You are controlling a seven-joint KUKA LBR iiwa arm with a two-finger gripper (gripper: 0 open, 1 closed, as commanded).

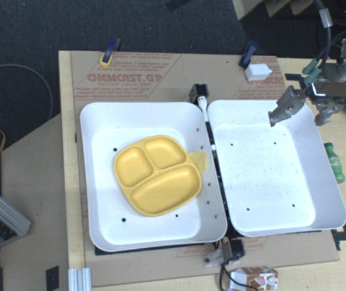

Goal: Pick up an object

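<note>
The gripper (305, 109) is hanging over the far right corner of the right bin (270, 223), its two fingers spread wide with nothing between them: one finger (285, 107) is reaching over the bin's floor, the other is sitting near the bin's right rim. The yellow divided plate (156, 174), the one thing to pick, is lying flat in the middle of the left bin (94, 132), its three compartments facing up and a small yellow tab poking out on the side toward the right bin. So the task is sitting at its opening step, the approach, with the arm well apart from the plate. By my reading, the next move is calling for a long carry across the divide between the bins toward the tabletop's left half, then a descent with the spread fingers straddling a raised rim or divider of the plate, since its broad, shallow body is offering little else to pinch.
</note>
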